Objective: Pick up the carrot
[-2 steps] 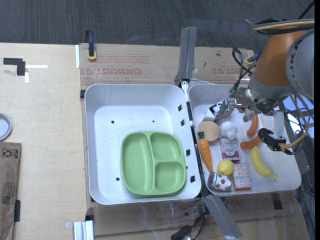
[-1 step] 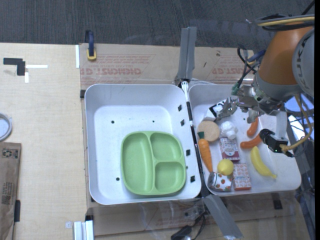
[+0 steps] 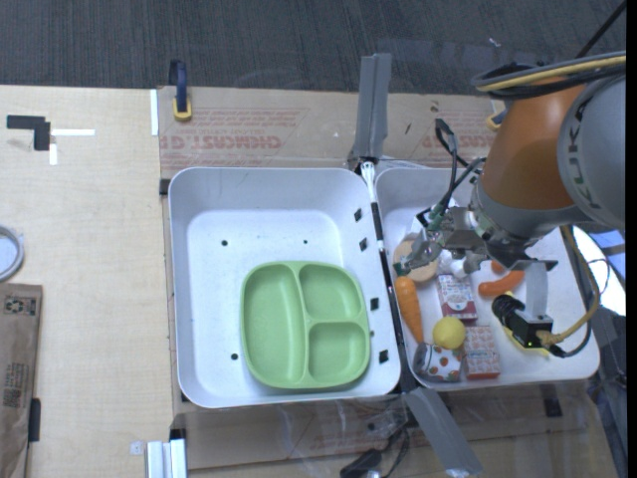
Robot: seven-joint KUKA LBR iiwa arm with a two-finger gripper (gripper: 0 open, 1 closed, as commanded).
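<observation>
On the worktop (image 3: 80, 217), the left bin (image 3: 199, 267) holds a green plate (image 3: 304, 325) with three compartments. In the right bin (image 3: 582, 361), the carrot (image 3: 408, 307) lies along the left wall, just beside the divider between the bins. Near it to the right are a lemon (image 3: 449, 333), two small cartons (image 3: 481, 352) and another orange piece (image 3: 501, 283). The jaws (image 3: 438, 252) hang above the carrot's upper end, over the bin's back part; whether they are released or clenched cannot be told.
</observation>
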